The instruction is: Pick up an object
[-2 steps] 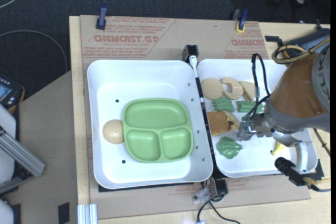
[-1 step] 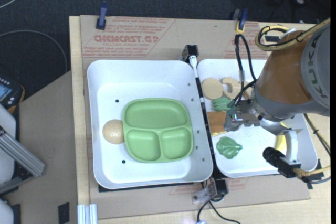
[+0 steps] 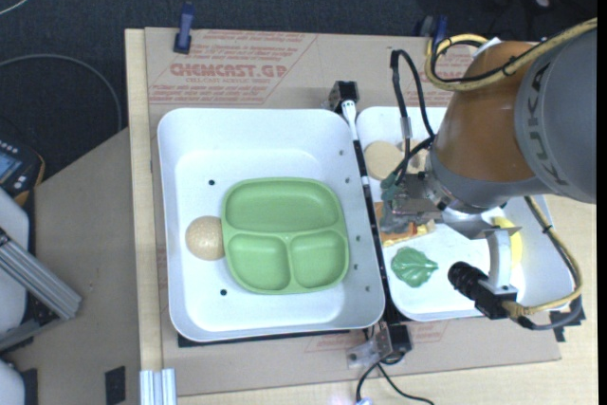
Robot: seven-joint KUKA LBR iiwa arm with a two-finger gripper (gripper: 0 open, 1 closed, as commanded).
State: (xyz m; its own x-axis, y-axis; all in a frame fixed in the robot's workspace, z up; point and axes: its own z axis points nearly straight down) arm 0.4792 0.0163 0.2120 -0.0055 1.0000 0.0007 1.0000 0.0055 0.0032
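Gripper (image 3: 406,200) over bin (image 3: 417,299); board (image 3: 228,66) reads "CHEMCAST".

— Where does the arm (image 3: 531,119) stand?

— It reaches in from the right of the camera view, its bulky grey body filling the upper right, with the orange band (image 3: 479,123) just above the wrist.

— And the wrist?

— It points down and to the left, its lower end low over the left edge of the right-hand bin.

— The gripper?

— The gripper (image 3: 403,204) sits under the wrist, largely hidden by it. A dark cable runs along the arm's left side.
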